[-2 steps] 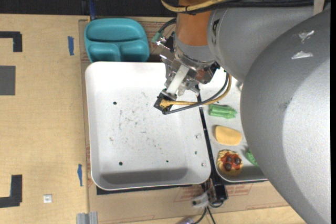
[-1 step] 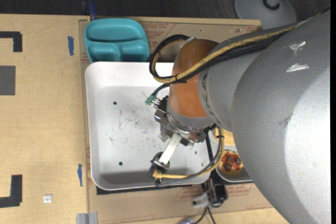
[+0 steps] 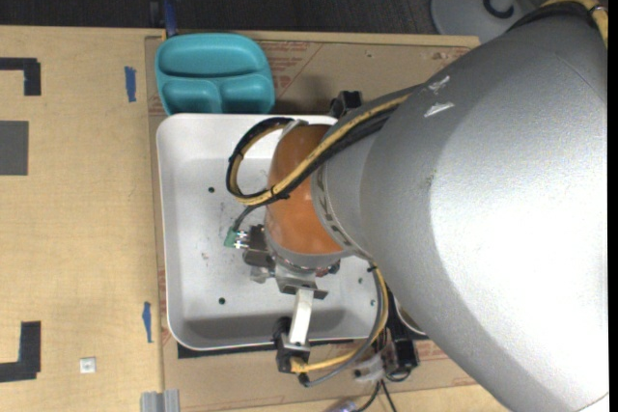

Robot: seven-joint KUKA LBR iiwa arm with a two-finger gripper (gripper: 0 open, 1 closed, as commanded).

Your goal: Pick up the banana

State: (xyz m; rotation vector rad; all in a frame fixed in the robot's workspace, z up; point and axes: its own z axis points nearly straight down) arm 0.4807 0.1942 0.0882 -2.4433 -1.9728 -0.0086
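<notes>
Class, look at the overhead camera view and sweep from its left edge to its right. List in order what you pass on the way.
Tan bench top with black markings → strip of blue tape → teal divided tray above the white bin → orange band over the bin → large grey arm.

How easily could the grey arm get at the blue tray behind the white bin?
Probably easily. The blue tray lies uncovered just past the white bin, and the grey arm hangs over that bin close by.
</notes>
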